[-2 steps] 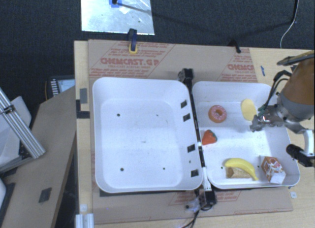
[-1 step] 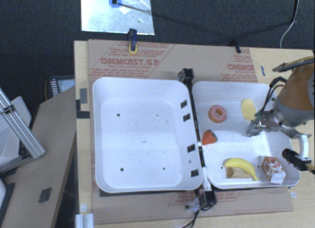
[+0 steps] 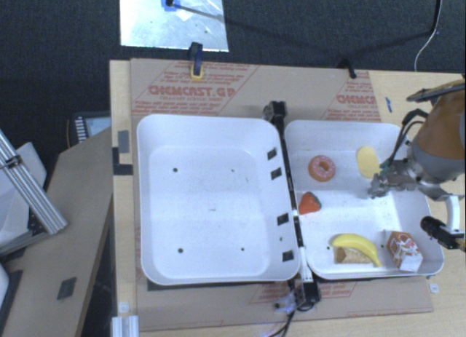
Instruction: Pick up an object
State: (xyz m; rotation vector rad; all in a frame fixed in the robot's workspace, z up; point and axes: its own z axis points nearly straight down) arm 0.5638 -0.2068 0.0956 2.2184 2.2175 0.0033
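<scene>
Right now the pincer hangs low over the right bin, near its right side. Its tips are small and dark from up here, so I cannot tell its state, and nothing is seen between them. The grey arm comes in from the right.

Just beside the pincer, up and to the left, lies a yellow lemon. It looks like a toy, so it is likely light and hard. Its skin may be smooth and slippery, and its round shape could roll away. A good hold would be across its narrow middle.

A bit farther left is a pink donut with a hole. It lies flat, so it is hard to get under. Pinching 1 side of the ring, with a tip in the hole, seems best.

Lower left, close to the wall between the 2 bins, sits a red strawberry. It is small and pointy and may slip.

At the front lies a yellow banana, touching a brown piece of bread. The banana is long and thin, so grab it across the middle.

In the front right corner stands a little red and white carton. I cannot read its writing.

The left bin is white too. The brown board under the bins says "CHEMCAST GP" in red letters.
</scene>
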